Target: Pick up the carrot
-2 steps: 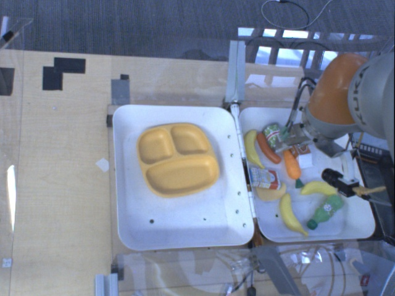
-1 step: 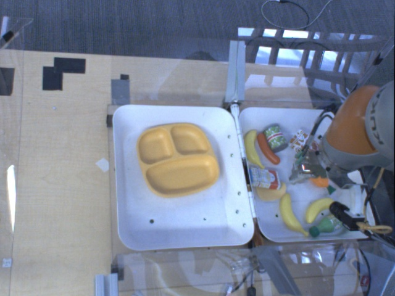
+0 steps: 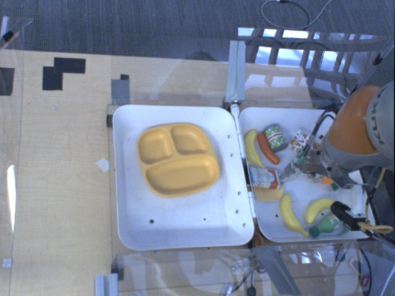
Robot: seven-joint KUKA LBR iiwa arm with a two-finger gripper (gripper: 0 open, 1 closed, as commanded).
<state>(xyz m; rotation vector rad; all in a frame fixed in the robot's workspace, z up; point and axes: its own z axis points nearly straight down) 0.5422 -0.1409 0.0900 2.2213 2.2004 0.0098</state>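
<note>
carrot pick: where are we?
Done: arm is over the right bin, gripper low among the items. In hand: nothing that I can confirm; an orange bit, possibly the carrot, lies beside the gripper. Left: grasp and lift.

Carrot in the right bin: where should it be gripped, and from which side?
Probably grip the carrot at its lower half, from straight above, closing across its narrow width. It lies flat, a slim stick, with a banana close along one side and a green packet by its upper end.
</note>
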